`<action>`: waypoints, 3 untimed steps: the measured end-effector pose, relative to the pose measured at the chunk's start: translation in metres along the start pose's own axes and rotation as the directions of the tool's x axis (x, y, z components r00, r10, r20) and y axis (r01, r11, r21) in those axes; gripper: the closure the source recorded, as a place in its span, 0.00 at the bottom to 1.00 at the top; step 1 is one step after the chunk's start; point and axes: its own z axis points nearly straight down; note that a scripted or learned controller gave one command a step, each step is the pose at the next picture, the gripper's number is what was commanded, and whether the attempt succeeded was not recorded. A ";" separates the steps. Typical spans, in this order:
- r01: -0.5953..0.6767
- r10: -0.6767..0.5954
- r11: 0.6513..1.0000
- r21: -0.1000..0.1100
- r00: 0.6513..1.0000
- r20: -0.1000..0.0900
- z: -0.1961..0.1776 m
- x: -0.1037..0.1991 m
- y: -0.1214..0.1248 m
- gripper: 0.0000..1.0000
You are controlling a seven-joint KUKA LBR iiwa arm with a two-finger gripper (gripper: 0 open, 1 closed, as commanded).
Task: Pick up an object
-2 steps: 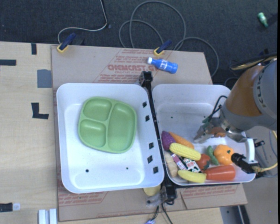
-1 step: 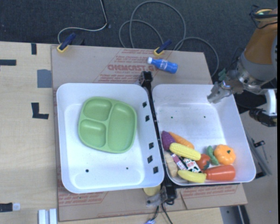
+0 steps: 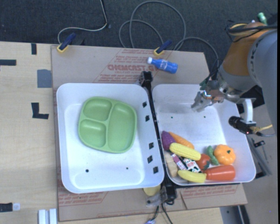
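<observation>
The toy food (image 3: pixel 195 157), a heap from which any one object may be taken, is lying in the near part of the right bin (image 3: pixel 177 93): a corn cob (image 3: pixel 184 150), a carrot (image 3: pixel 180 139), a purple piece (image 3: pixel 167 139), a small orange pumpkin (image 3: pixel 224 154), a red pepper (image 3: pixel 220 172) and a yellow banana-like piece (image 3: pixel 192 175) are crowding one another there. The gripper (image 3: pixel 199 102) is being held over the bare far part of that bin, well apart from the heap, and nothing is being carried between its tips. Whether the jaws are released or clenched cannot be told from this slant.

The approach step is judged to be in hand, with no grasp yet made. The next move is likely calling for travel toward the near side and a descent onto one piece; the pumpkin, sitting at the edge of the heap, is probably being offered most freely.

The left bin (image 3: pixel 65 125) is holding a green divided plate (image 3: pixel 107 124). Both bins are resting on a cardboard sheet (image 3: pixel 126 64) laid on the wooden bench (image 3: pixel 18 148), where a small blue bottle (image 3: pixel 163 65) is lying at the far side. Cables (image 3: pixel 149 13) are trailing over dark carpet (image 3: pixel 37 8) beyond.
</observation>
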 end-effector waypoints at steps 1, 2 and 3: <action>0.000 0.000 1.000 -0.008 1.000 0.002 -0.021 0.006 0.033 1.00; 0.000 0.000 1.000 -0.008 1.000 0.001 -0.057 0.027 0.029 1.00; -0.001 0.001 1.000 0.000 1.000 0.001 -0.003 0.039 0.040 1.00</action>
